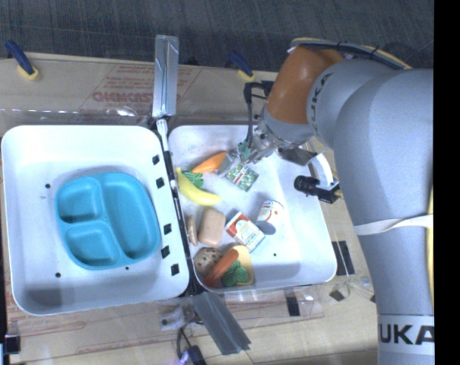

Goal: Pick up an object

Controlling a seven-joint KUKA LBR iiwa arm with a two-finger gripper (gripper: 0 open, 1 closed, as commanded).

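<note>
Several small toy foods are lying in the right-hand bin (309, 261), a shallow white tray with rounded corners. Nearest the gripper (249, 152) is a small green-and-white printed packet (242, 176), flat and rectangular, sitting at the upper middle of that bin; the gripper is hovering right over its upper edge, and whether the jaws are released or clenched cannot be told from this angle. Just left of the packet an orange carrot (209, 163) is lying tilted, and below it a curved yellow banana (195, 191) is resting near the bin's left wall. Lower down, a tan bread-like block (210, 226) is sitting beside a red-and-white carton (245, 231), with a small white pouch (270, 211) to the right. At the bin's bottom edge a second carrot with green leaves (228, 265) is lying against a brown cookie-like disc (205, 259).

Filling the middle of the left-hand bin (32, 150) is a smooth blue plastic divided plate (104, 219) with three compartments. Both bins are resting on a pale wooden worktop (77, 90). Reaching in from the right, the arm (374, 150) is showing its matte grey shell and glossy orange band.
</note>
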